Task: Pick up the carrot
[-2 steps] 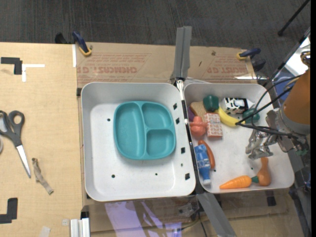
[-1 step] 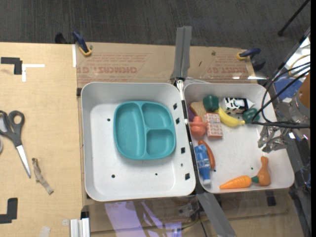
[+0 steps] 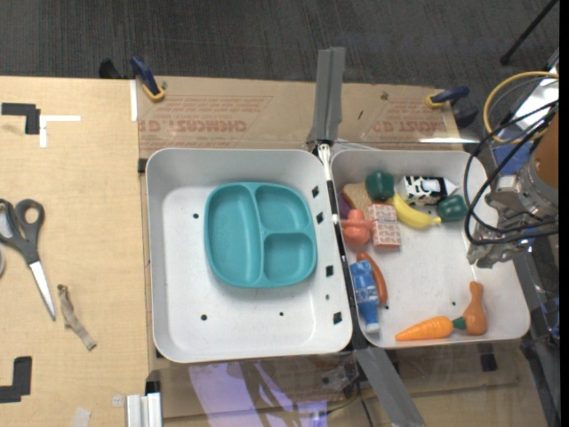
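two white bins sit side by side on the worktop [image 3: 71, 194]. the left bin [image 3: 169, 265] carries a teal divided plate [image 3: 262, 235]. the right bin [image 3: 427, 265] is crowded with toy food. the carrot [image 3: 426, 329] lies flat near the front wall of the right bin, with its pointed tip to the left and its green end to the right. just beside this green end there is a small brown gourd-shaped toy [image 3: 476, 310], and it seems to touch the carrot top, or almost.

the end effector [image 3: 492, 254] hangs at the right side of the right bin, above and behind the carrot and a little apart from it. i cannot tell if it is spread or pressed together, because cables and the wrist blur that part. nothing is visibly in it.

i think several things can go wrong here. the carrot is close to the front wall, so a finger may hit the wall when it goes down. the brown toy can be caught together with the carrot, or pushed against it. the carrot is thin at the tip, so a grip too far left may slip off. a grip across the thick middle seems safer.
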You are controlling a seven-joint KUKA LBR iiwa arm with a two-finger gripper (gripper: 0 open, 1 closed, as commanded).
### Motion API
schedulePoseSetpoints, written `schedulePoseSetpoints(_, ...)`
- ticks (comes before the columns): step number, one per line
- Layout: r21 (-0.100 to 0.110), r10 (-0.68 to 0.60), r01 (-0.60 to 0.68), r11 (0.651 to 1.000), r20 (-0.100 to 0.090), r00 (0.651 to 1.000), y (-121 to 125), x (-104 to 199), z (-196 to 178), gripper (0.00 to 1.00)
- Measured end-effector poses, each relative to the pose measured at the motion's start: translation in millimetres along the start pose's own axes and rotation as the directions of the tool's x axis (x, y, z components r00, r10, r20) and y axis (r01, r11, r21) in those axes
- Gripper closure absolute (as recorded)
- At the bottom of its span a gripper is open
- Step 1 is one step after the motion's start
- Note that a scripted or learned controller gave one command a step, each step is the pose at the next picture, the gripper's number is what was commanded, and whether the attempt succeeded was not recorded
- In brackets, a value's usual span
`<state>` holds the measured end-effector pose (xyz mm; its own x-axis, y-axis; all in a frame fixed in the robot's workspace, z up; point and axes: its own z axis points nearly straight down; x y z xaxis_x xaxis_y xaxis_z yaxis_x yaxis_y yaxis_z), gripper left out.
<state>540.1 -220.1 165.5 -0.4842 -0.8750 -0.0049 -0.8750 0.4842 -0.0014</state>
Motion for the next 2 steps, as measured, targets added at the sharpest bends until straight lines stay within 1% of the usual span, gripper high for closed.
schedulePoseSetpoints(1,0.000,0.000,0.000,1.000,0.000,1.000,0,0,0,0.00)
schedulePoseSetpoints(2,0.000,0.206,-0.206,0.979,-0.002,0.979,62,15,73,0.00)
